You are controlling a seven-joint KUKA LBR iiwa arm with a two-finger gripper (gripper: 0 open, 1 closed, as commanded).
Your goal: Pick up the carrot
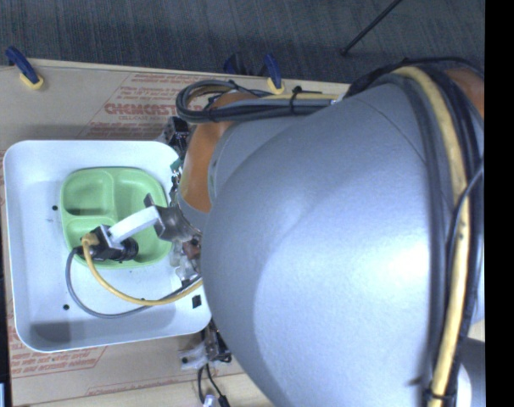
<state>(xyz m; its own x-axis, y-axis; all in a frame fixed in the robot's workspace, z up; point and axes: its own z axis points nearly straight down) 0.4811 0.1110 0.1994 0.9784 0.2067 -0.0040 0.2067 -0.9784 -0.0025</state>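
I am looking down from the one camera. My own arm (342, 244) is taking up most of the right side as a big grey dome, with its orange band (198, 172) showing at the left edge. My gripper (177, 230) is hanging at the right rim of the white bin (24, 227), tucked just under the bulk of the arm. The arm is hiding so much of it that I cannot tell whether it is standing wide or narrow, or whether it is holding anything.

Just to the left of my gripper, a green plate (96, 195) is lying flat in the bin. Ridges are dividing it into compartments, and its right edge is sitting close to my gripper. Farther left of the plate, the white floor of the bin is running out to the rounded wall.

Where the carrot is lying I cannot tell, since my arm is covering everything to the right of my gripper.

Under the bin, a brown cardboard sheet (130, 100) with red printing is covering the bench. Above my gripper, black cables (202, 94) are looping over the sheet. Two blue clamps are gripping its far edge, one (24, 66) far up and to the left of my gripper, the other (272, 70) above it and a little to the right. Beyond that edge, dark carpet (155, 15) is showing.
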